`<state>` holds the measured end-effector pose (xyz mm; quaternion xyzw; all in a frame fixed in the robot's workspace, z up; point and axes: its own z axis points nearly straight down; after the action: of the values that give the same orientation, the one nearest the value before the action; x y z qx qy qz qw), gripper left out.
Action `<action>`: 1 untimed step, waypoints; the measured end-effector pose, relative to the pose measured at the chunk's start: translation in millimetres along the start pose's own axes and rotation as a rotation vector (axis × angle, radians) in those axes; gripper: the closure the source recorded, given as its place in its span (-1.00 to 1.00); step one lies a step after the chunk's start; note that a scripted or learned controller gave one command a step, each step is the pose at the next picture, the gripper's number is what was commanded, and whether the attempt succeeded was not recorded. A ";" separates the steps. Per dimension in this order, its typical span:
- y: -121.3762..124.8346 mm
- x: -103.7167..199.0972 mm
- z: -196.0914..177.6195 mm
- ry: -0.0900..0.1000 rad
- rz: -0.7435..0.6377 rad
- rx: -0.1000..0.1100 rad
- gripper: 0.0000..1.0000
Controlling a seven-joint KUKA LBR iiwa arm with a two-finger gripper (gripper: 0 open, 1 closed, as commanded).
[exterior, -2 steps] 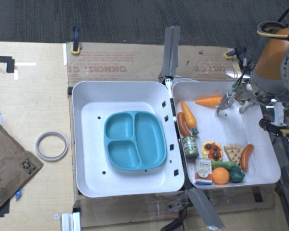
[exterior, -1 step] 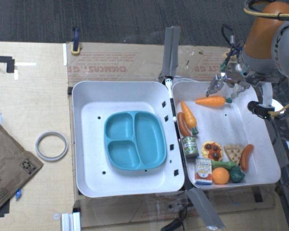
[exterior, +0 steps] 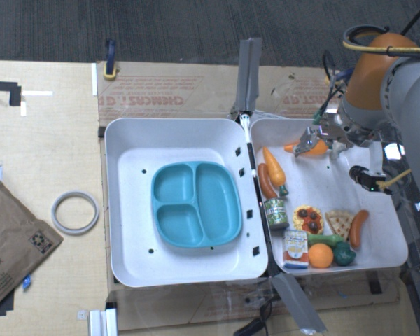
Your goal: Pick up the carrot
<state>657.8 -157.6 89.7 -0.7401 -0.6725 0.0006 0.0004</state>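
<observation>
– Two shallow white bins lie side by side; which one holds the long orange carrot with the green top (exterior: pixel 272 164)?

– Right-hand white bin (exterior: pixel 322 180), against the wall it shares with the left-hand white bin (exterior: pixel 126 187). The left one carries a teal plastic plate with three compartments (exterior: pixel 196 204).

– Where is the two-finger gripper (exterior: pixel 311 144) in relation to it?

– Over the far part of the right-hand bin. From the gripper, the carrot lies toward the view's left and a little toward the near edge: near, but apart.

– Long axis of the carrot?

– Roughly far to near, slanted slightly, with the green top seemingly at the near end. A reddish sausage-shaped toy (exterior: pixel 265 180) lies just beside it on the wall side, and a small green-labelled can (exterior: pixel 276 213) stands just past the green top.

– State of the gripper?

– It cannot be told from this angle. A small orange piece (exterior: pixel 292 147) shows just beside the gripper, between it and the carrot; whether it is held cannot be told either. The carrot itself is not in the gripper.

– Consequence for the coming move?

– Judged from this layout, a short shift leftward, then a grasp set across the carrot's axis, with care for the wall and the sausage-shaped toy
</observation>
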 end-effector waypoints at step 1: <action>-3.1 -1.9 -2.8 0.000 0.001 0.016 1.00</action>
<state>654.5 -159.1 92.5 -0.7405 -0.6720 0.0059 0.0063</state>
